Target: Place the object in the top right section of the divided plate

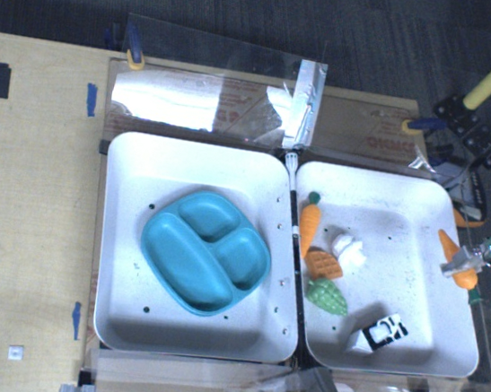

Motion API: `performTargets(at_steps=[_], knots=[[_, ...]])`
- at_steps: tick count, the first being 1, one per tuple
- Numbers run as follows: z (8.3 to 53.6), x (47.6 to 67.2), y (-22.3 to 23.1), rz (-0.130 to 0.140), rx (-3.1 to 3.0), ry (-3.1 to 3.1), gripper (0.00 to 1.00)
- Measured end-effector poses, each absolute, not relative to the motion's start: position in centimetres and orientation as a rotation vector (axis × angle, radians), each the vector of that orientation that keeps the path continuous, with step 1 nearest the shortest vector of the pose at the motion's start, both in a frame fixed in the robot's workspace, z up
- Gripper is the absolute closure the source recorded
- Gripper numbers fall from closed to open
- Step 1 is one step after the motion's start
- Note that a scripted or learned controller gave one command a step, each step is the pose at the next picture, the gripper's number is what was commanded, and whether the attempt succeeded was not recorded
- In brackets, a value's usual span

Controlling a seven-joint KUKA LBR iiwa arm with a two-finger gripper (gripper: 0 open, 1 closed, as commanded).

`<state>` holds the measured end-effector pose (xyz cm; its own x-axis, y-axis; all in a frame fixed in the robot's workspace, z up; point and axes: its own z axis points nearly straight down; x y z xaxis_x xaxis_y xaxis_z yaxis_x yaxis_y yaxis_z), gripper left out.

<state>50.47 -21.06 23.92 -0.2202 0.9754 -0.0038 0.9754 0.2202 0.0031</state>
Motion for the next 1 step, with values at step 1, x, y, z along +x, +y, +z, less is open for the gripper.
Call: performTargets(at_steps=[1], knots=[[30.63, 48.53, -22.42, 0.002, 1.994, 2.419, 1.0]])
